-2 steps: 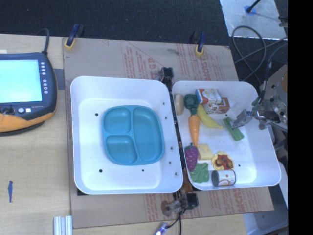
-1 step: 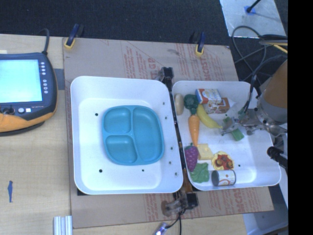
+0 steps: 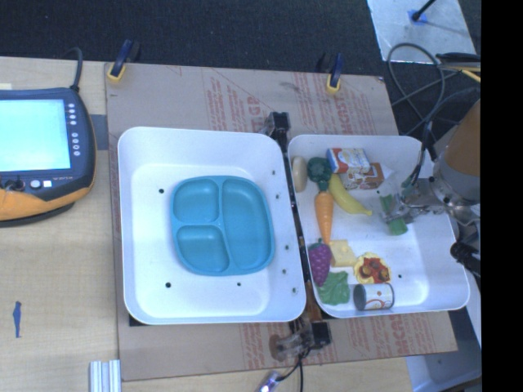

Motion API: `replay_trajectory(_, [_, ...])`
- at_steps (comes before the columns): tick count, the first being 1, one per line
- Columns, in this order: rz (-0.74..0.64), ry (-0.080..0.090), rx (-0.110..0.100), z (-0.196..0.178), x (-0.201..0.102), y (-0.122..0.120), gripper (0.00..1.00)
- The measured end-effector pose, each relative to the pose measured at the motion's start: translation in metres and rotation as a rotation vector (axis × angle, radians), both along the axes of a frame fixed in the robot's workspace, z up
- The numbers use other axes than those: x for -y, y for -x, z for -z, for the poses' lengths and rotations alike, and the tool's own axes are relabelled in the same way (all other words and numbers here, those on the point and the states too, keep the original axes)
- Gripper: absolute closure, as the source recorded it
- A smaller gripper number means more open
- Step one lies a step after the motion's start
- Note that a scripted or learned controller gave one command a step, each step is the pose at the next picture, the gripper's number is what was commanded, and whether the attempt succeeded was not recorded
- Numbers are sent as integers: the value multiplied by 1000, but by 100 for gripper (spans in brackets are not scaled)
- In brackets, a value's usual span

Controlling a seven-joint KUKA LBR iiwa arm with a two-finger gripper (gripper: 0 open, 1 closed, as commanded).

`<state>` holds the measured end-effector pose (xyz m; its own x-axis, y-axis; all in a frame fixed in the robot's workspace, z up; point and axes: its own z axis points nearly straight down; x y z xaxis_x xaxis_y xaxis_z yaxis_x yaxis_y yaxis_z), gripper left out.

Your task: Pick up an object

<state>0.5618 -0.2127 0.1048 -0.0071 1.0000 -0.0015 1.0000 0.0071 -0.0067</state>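
A blue plate (image 3: 222,224) sits in a white bin (image 3: 139,219). The carrot (image 3: 324,213) is orange, the banana (image 3: 346,198) yellow, the grapes (image 3: 319,260) purple.

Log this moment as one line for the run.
gripper low in right bin | over green piece | banana beside | blue plate in left bin

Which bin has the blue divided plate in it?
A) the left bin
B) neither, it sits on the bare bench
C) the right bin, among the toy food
A: the blue divided plate lies alone inside the left bin, while the toy carrot and toy banana lie in the right bin.
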Motion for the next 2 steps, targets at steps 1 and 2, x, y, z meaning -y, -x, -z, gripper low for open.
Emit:
replay_trajectory(1, [-1, -2, 5, 12, -93, -11, 100])
replay_trajectory(2, [2, -2, 4, -87, -155, 14, 100])
